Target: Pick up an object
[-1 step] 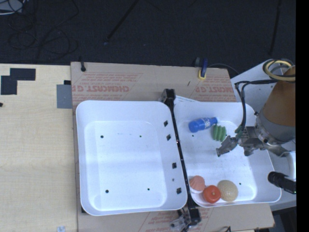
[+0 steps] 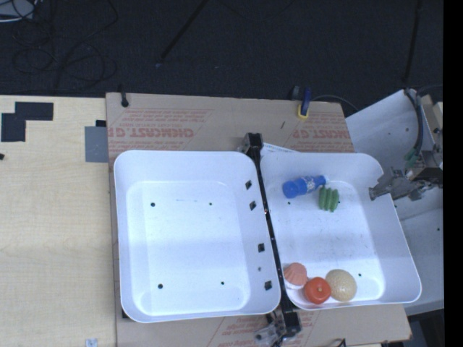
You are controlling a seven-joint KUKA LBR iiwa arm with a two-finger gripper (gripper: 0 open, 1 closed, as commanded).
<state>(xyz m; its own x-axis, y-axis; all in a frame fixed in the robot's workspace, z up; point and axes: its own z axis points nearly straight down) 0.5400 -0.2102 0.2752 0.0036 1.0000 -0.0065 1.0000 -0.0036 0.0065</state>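
Nearest you, three small things sit bunched in the front corner of the right bin [image 2: 394, 266]: a pink piece [image 2: 294, 273], a red ball [image 2: 317, 290] touching it, and a tan ball [image 2: 341, 284] beside that. Toward the back lie a blue bottle [image 2: 302, 186] and a green ridged toy [image 2: 329, 198], just apart. You'll find the hand [image 2: 394, 184] at the bin's right rim; whether it's clenched, I cannot tell.

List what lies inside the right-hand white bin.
A blue bottle and green ridged piece lie near its far side; a pink ball, red tomato-like ball and beige ball cluster at its near edge. Nothing looks covered.
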